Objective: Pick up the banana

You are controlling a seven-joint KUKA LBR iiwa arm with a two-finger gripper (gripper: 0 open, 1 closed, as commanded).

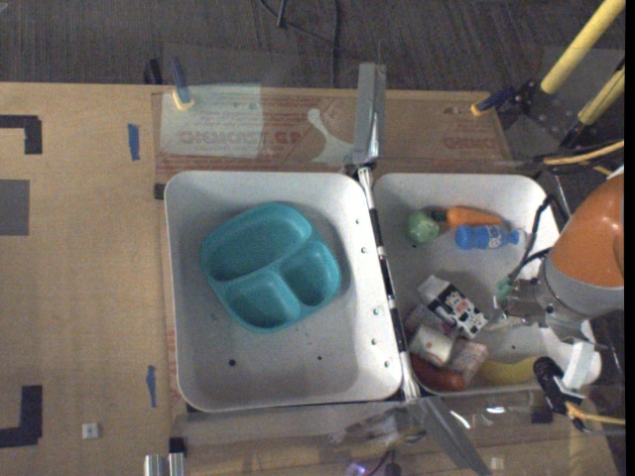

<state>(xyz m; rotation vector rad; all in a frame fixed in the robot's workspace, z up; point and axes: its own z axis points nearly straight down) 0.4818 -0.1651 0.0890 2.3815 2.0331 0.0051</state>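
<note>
The banana [512,370] is a yellow shape lying at the front right of the right bin [397,206], partly covered by the arm. My gripper [526,317] hangs over that corner, just above and behind the banana, under the grey wrist and orange band [598,234]. The arm body hides the gripper's tip and how it stands to the banana.
In the right bin lie a green fruit [423,227], an orange carrot [473,215], a blue bottle [485,237], a black-and-white carton [454,306] and a red-and-tan item [444,363] next to the banana. The left bin [189,296] holds a teal divided plate [270,265].
</note>
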